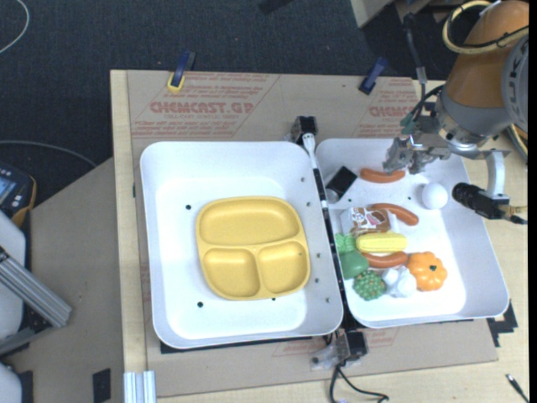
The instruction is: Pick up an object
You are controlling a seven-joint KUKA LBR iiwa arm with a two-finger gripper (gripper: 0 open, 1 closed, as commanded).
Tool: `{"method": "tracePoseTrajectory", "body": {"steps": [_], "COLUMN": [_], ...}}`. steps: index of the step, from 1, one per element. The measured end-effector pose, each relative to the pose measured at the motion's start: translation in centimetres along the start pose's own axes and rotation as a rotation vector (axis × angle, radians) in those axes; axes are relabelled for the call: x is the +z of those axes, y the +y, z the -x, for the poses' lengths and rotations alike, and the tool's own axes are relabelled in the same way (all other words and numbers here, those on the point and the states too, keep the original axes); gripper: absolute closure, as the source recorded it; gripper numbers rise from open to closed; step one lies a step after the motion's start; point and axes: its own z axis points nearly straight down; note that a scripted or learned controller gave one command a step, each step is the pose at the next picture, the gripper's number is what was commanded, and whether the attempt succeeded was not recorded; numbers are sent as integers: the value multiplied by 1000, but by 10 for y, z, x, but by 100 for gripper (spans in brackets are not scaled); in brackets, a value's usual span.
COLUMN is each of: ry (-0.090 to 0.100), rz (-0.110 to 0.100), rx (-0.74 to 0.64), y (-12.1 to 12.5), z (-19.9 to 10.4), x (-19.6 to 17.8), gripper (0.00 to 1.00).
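Note:
The right bin (478,250) holds toy food. A red sausage (380,175) lies near its back wall, and a second sausage (396,214) lies further forward. A white ball (434,196), a yellow corn cob (382,243), an orange pumpkin (429,272) and green broccoli (367,286) lie around them. My gripper (406,156) hangs low over the back of this bin. It sits just right of the back sausage's end, and nothing visibly sits between its fingers.
The left bin (168,225) carries a yellow divided plate (252,246). A small black block (340,180) lies by the ridge between the bins. A black fitting (480,200) juts in over the right bin's right side.

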Motion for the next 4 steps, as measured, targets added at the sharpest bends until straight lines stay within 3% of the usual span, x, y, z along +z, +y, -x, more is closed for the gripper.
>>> {"method": "tracePoseTrajectory", "body": {"steps": [1,2,4], "ry": [0,3,1], "rz": [1,-3,-3], "rx": [0,-5,1], "y": [2,18,17], "z": [0,-54,-67], "x": [-42,-34,-47], "gripper": [100,100,100]}}
